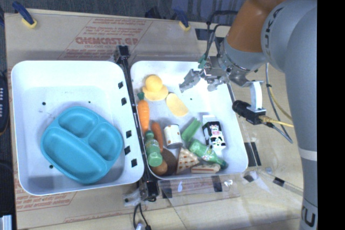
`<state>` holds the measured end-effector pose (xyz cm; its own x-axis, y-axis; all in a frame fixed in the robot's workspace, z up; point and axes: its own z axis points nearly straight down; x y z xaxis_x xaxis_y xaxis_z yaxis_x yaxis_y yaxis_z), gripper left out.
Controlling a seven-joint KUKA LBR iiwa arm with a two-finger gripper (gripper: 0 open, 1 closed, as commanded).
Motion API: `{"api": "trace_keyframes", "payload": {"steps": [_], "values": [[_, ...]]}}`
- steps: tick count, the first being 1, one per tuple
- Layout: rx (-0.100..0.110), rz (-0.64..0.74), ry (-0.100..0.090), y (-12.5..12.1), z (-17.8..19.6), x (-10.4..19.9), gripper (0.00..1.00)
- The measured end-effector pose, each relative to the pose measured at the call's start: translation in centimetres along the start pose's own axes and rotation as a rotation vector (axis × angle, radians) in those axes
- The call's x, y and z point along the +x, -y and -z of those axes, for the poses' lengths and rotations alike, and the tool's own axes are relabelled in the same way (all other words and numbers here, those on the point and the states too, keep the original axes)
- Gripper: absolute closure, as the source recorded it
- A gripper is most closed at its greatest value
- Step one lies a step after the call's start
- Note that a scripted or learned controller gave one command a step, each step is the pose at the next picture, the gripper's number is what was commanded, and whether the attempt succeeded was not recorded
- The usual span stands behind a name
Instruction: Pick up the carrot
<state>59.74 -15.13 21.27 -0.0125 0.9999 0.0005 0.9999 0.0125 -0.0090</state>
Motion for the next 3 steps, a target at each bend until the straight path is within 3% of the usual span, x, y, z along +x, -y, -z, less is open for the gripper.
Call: {"api": "trace_keyframes", "payload": {"steps": [1,2,3], "values": [[0.001,-0.006,0.002,-2.6,-12.1,5.5,0.00],[0.007,-0.231,-0.001,-0.3,-12.2,5.1,0.00],[0.001,-0.452,0.000,-0.1,-12.2,5.8,0.00]]}}
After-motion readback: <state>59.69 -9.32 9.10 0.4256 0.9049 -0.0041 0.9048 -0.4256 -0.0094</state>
